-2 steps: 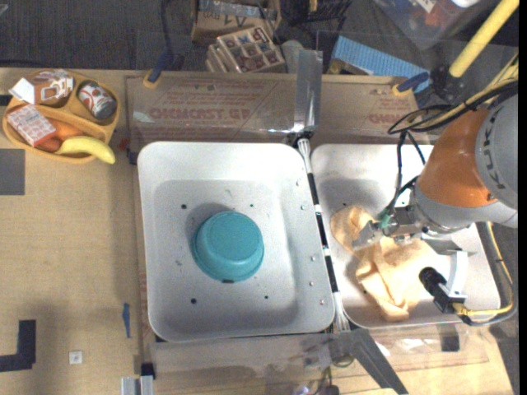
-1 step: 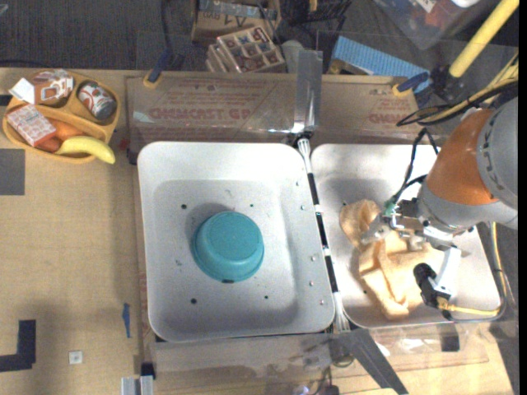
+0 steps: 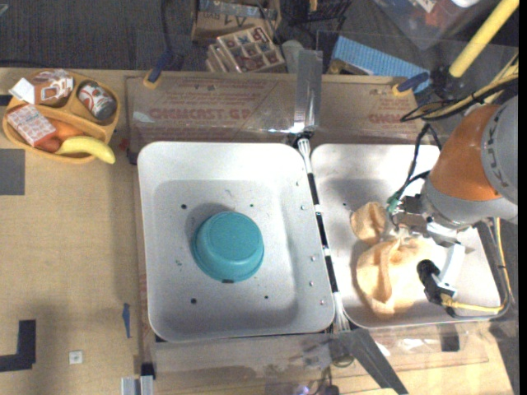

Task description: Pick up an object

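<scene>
In the right bin (image 3: 362, 179) the arm (image 3: 469, 175) reaches low, so a grab could bunch only a loose fold and let it slip out on lifting. The tan cloth (image 3: 385, 276) lies there crumpled, soft and limp. The gripper (image 3: 405, 225) sits at its upper edge; whether its grip is open or closed cannot be told.

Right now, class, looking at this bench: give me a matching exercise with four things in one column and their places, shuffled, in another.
Things:
1. teal bowl
2. crumpled tan cloth
3. banana
4. pincer

Places:
A. right bin, lower part
B. yellow dish at the bench's far left
C. left bin, middle
D. over the cloth, right bin

Pairs: 1-C, 2-A, 3-B, 4-D
</scene>
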Controlling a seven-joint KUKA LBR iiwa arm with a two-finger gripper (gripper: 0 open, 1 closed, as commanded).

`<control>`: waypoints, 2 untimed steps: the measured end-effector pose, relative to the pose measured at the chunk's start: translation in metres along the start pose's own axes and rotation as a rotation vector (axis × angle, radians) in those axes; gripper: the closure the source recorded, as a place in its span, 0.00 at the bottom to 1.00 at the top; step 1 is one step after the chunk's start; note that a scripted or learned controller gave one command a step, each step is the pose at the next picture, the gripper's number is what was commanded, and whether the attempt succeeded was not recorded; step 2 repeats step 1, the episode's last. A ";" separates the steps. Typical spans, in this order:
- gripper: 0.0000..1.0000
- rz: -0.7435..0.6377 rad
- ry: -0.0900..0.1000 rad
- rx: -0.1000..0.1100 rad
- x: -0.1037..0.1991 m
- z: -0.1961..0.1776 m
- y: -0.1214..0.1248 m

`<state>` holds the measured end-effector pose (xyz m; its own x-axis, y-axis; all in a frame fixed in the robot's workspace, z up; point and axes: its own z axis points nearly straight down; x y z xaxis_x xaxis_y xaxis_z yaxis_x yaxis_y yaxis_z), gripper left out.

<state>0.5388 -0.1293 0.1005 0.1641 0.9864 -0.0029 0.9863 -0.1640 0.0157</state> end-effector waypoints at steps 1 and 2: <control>1.00 -0.140 0.003 0.016 0.073 -0.092 0.033; 1.00 -0.140 0.003 0.016 0.073 -0.092 0.033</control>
